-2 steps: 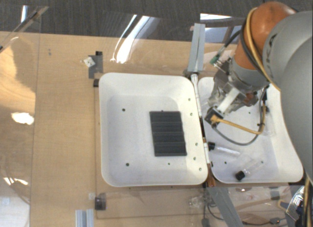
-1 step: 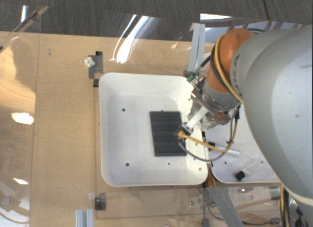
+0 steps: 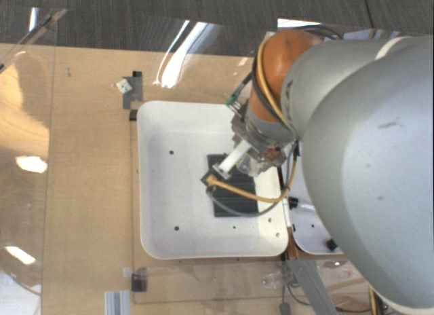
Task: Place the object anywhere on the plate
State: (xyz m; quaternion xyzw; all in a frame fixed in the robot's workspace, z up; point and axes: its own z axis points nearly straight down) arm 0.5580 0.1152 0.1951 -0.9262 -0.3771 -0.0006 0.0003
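A dark, flat square thing lies on the floor of the left bin, right of its middle. Its upper part is hidden under the arm. My gripper hangs low over that thing's upper right corner, below the orange band. The wrist covers whatever lies directly beneath it. I cannot tell whether the dark square is the plate or the object.
The big grey arm covers most of the right bin; only its near left corner shows, with a small black thing in it. A small black clamp stands on the bench at the left bin's far left corner.
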